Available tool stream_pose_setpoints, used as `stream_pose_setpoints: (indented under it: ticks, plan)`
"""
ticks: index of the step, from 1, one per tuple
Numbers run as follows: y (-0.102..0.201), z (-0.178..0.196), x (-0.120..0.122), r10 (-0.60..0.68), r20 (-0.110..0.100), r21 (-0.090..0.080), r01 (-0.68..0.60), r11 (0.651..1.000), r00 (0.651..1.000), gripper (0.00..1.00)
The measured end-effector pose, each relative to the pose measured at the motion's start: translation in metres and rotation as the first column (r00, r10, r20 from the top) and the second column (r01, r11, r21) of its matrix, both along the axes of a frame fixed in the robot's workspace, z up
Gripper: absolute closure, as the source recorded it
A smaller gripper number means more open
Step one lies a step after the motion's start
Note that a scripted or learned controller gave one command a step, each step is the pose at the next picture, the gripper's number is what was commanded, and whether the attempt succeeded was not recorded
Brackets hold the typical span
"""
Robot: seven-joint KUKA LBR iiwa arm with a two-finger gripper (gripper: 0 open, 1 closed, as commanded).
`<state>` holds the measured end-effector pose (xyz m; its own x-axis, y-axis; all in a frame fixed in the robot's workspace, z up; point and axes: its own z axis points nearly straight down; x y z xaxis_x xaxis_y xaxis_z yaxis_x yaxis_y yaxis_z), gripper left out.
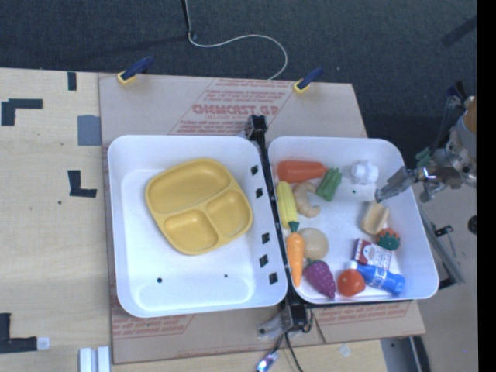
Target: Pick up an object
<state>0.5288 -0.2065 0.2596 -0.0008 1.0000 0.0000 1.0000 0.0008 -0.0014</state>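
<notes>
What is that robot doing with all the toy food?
The robot arm reaches in from the right, and its pincer hangs over the right bin, holding nothing yet. That bin is full of toy food, like a carrot and grapes. The left bin has a yellow plate.

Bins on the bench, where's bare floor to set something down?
Left bin: the strip below the yellow plate and the margins beside it. Right bin: a patch between the pepper, the potato and the bread; elsewhere crowded.
</notes>
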Motion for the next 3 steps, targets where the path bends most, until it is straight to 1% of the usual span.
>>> stream_pose_setpoints:
  ticks: [1,2,3]
  plan:
    - [0.109,-0.124,-0.013,0.008,-0.012,0.007,-0.008,1.0,1.0,0.0]
    - [0.103,-0.108,-0.012,0.001,-0.003,0.001,-0.001,1.0,1.0,1.0]
    - [0.16,-0.038,-0.004,0.007,0.006,0.002,-0.007,1.0,1.0,1.0]
